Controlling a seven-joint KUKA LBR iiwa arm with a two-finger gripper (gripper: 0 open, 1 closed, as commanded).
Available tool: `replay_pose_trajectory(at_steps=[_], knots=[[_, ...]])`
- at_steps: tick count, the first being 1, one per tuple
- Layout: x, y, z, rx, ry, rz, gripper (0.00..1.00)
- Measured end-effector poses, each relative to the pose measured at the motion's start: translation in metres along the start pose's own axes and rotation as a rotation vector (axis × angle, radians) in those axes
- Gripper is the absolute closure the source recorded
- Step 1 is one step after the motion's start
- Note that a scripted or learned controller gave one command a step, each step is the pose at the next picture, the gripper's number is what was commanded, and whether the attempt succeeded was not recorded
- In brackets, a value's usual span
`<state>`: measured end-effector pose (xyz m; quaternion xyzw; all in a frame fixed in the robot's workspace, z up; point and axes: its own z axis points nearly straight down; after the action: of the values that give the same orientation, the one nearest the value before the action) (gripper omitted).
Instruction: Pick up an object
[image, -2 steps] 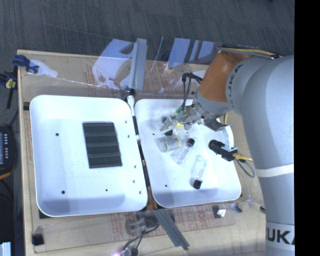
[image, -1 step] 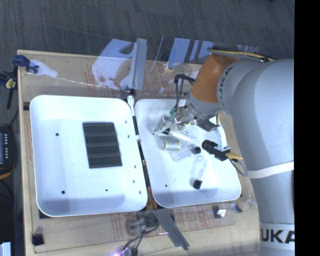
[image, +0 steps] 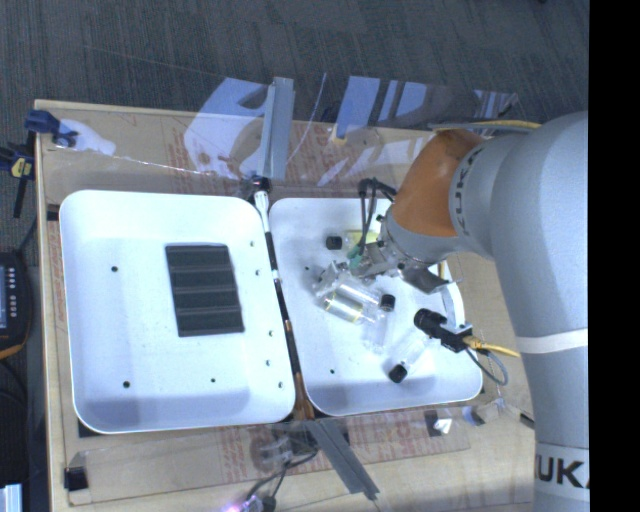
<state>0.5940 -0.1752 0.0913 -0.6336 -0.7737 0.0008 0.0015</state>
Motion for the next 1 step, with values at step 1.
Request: replay_pose_trajectory(at_steps=[1], knots=[[0.0000, -0.0001, -0.0095, 0.002, -0.001, -0.005, 1.00]])
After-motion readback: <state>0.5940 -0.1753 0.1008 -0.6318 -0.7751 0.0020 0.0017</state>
